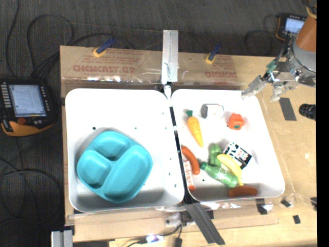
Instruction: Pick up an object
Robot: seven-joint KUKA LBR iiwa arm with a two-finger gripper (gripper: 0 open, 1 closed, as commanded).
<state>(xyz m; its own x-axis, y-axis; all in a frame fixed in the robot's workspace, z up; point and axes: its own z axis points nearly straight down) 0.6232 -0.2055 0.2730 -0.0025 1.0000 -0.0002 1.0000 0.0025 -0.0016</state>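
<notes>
A teal divided plate [114, 165] fills the left bin [82, 99]. The right bin [267, 138] holds small toy foods, including a carrot [194, 128]. The gripper [268, 84] hovers beyond its far right corner, fingers apparently open and empty. Reaching seems next: descend over one item.

smooth glossy white plastic bins [123, 99], matt turquoise plastic divided plate [114, 164], shiny plastic toy carrot [194, 128] and green bottle [221, 173], bare light wooden bench [295, 153], brown cardboard sheet [113, 66], dark rough carpet [103, 9]
</notes>
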